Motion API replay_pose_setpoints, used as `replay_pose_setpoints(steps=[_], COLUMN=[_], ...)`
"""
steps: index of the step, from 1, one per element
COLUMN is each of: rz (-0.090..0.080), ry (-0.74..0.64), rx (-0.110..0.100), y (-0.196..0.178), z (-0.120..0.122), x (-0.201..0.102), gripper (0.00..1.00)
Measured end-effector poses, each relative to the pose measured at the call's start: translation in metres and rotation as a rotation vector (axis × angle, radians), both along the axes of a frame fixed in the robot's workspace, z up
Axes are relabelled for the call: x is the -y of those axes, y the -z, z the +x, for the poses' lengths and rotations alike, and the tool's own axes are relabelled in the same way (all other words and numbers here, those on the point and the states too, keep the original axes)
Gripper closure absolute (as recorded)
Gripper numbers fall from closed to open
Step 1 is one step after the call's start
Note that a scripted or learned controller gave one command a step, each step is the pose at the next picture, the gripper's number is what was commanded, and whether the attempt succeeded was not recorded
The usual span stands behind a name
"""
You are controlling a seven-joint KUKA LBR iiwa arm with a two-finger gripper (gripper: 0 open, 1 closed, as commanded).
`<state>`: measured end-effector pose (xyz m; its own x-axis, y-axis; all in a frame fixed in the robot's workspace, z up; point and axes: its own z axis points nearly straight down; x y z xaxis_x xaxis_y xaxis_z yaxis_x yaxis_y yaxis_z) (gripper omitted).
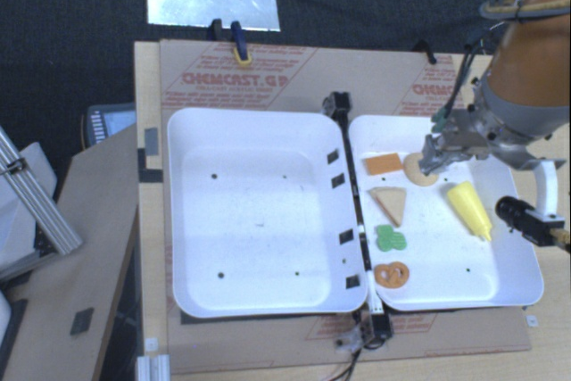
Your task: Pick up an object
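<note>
The right bin (500, 285) holds several small items: an orange flat slab (384, 163), a tan round piece (416, 170), a cream wedge (390, 204), a yellow cone-shaped piece (469, 210), a green lumpy piece (390, 238) and an orange pretzel shape (392, 275). My gripper (434, 158) hangs at the bin's far side, right over the tan round piece and just right of the orange slab. The gripper body hides part of the round piece.
The left bin (259, 210) lies beside the right one, with a black clip strip (348, 192) along their shared edge. A black fixture (526, 223) sticks in at the right bin's right rim. A brown board (241, 76) lies under both bins.
</note>
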<state>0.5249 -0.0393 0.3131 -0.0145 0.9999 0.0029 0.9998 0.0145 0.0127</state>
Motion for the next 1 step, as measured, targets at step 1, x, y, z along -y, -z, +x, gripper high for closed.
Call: replay_pose_setpoints(steps=[1], rz=[0.001], ry=[0.001], rx=[-0.002], y=[-0.0731], z=[-0.0271], x=[-0.0708], gripper=[1.0])
